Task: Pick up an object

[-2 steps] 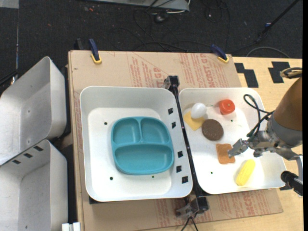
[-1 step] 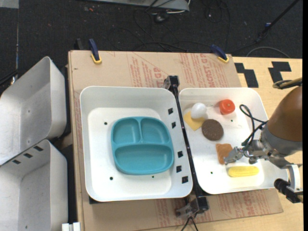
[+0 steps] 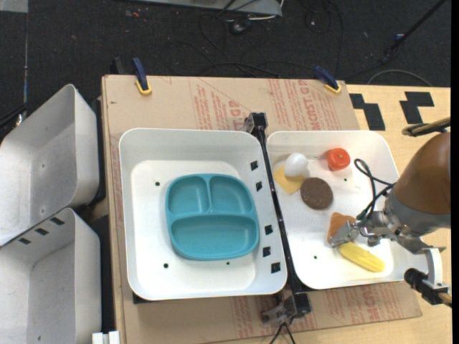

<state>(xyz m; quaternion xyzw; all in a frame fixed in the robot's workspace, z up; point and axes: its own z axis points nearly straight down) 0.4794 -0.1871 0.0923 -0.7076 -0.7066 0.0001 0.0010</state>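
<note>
The right bin (image 3: 373, 145) holds several small objects: a white egg-like ball (image 3: 296, 165), a yellow wedge (image 3: 287, 183), a brown round disc (image 3: 315, 193), a red-orange cap (image 3: 338, 158), an orange piece (image 3: 338, 226) and a yellow banana-like piece (image 3: 362, 257). My gripper (image 3: 354, 233) reaches in from the right and sits low in the bin between the orange piece and the yellow piece, right against both. I see nothing clearly between its fingers.
The left bin (image 3: 136, 192) holds a teal divided plate (image 3: 212, 216). A black divider (image 3: 272, 206) runs between the bins. The arm's orange band (image 3: 430, 181) hangs over the right bin's right edge. Two white trays (image 3: 43, 163) stand off the bench at the left.
</note>
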